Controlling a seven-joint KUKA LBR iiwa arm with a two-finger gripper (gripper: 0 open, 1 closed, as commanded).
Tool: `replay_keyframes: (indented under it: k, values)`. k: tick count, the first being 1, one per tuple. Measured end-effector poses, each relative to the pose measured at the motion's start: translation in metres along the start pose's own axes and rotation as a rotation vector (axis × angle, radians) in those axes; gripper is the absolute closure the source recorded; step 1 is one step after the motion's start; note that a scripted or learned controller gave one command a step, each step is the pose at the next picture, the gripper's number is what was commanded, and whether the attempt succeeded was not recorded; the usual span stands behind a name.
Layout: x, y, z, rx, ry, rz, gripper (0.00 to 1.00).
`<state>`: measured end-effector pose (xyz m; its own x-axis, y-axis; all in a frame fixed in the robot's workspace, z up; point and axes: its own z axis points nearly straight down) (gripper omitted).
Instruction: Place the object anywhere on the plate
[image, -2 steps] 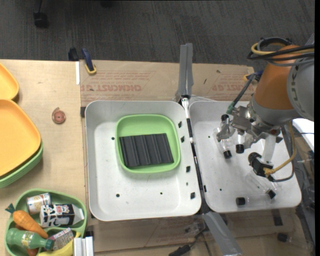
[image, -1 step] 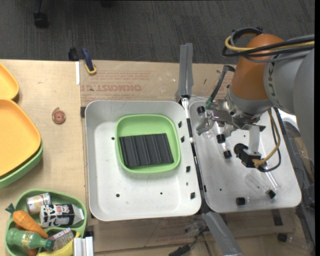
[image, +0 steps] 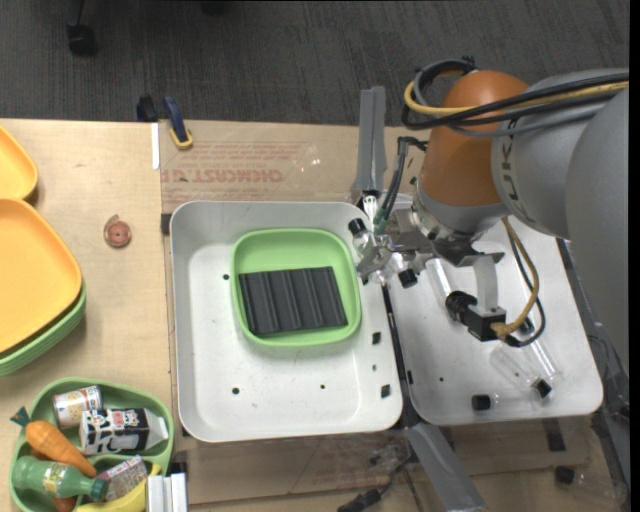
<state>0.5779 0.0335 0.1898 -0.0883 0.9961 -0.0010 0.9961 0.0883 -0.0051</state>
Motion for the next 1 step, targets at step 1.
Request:
replay_keyframes:
  k: [1]
  values:
    - [-0.0003,0.0001,-0.0002,0.000,0.000,0.000,0.00]
